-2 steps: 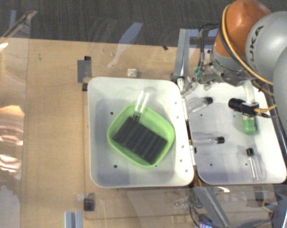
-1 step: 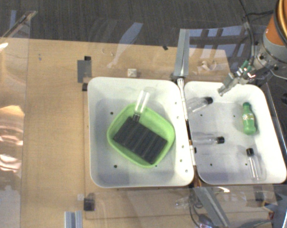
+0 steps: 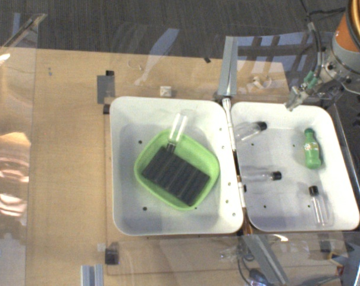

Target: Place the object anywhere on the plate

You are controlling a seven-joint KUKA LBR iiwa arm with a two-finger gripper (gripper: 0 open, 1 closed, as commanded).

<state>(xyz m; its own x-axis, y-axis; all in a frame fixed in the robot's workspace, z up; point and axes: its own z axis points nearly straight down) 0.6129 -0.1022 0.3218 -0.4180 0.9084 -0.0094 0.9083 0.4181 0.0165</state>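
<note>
A green square plate lies in the left bin. On it rests a black ridged block. A clear tube with a dark end leans over the plate's far rim, partly on the plate. My gripper hangs above the far edge of the right bin, at the top right, apart from everything inside. A small green bottle lies in the right bin, below and to the right of the gripper.
Three clear vials with black caps lie in the right bin: one far left, one in the middle, one near the front right. A grey metal bracket stands behind the seam between the bins.
</note>
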